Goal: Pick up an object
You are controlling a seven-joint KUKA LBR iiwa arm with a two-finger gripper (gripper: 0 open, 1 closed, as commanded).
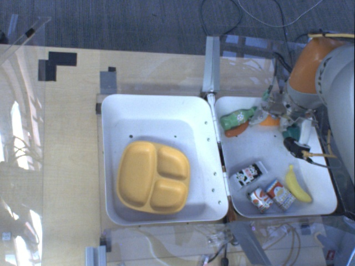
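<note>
Yellow tray (153, 177) in left bin (111, 148), hand (275, 110) low over green bottle (238, 118), grip unclear

Arm (327, 71) in from right, tool (275, 107) low.

You're looking at a bulky arm (333, 76) with a smooth, rounded shell in pale grey, sitting over the far right corner of the right bin (327, 204). A glossy orange band (306, 65) wraps the section above the wrist, and beneath it the wrist hardware turns darker and metallic. Thin dark cables run alongside that part, toward the bin's right wall.
</note>
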